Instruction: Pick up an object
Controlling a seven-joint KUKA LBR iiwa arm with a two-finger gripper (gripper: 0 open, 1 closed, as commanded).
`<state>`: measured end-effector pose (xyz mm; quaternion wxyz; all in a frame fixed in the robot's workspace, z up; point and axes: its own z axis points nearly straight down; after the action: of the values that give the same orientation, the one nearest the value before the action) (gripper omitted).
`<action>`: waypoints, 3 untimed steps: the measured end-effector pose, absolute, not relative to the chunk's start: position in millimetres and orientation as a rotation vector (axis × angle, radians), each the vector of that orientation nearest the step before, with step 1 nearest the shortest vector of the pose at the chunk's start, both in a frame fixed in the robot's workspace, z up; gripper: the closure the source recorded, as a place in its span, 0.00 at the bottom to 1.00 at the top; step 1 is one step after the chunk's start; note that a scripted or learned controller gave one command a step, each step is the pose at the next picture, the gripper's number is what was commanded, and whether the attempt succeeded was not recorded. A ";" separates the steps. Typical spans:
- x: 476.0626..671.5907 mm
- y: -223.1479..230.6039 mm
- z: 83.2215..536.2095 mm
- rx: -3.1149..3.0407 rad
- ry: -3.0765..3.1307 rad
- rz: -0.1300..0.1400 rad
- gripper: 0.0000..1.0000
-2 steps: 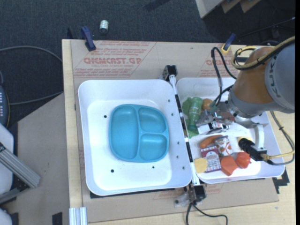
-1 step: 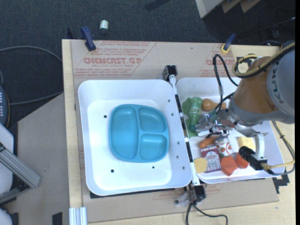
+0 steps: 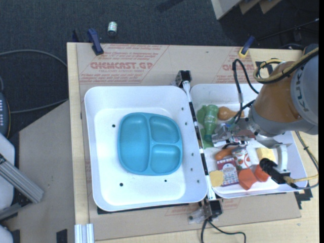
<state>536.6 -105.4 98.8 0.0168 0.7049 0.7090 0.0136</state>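
Observation:
The right white bin (image 3: 217,91) holds a heap of small things. At its far left lies a green crumpled piece (image 3: 207,116), with an orange ball-like thing (image 3: 225,113) beside it. Nearer the front lie an orange-red sausage shape (image 3: 223,154), a red-and-white packet (image 3: 231,172), a red block (image 3: 246,179), an orange block (image 3: 261,174), a yellow wedge (image 3: 216,178) and a pale yellow block (image 3: 265,154). My gripper (image 3: 229,135) is low in the middle of this bin, over the heap just right of the green piece. Nothing shows between its tips.
The left white bin (image 3: 101,105) bears a blue divided plate (image 3: 150,143) in its middle. A black divider rail (image 3: 195,130) runs between the bins. Blue clamps (image 3: 94,41) hold the cardboard at the bench's far edge. The arm's orange wrist (image 3: 276,103) covers the right bin's far right part.

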 end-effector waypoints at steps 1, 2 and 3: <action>542.1 -110.4 98.5 2.199 2.212 0.036 0.00; 539.1 -103.5 98.3 2.193 2.191 0.030 0.00; 533.7 -106.2 98.7 2.187 2.194 0.041 0.00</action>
<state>533.7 -106.2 98.7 0.0219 0.7057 0.7080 0.0132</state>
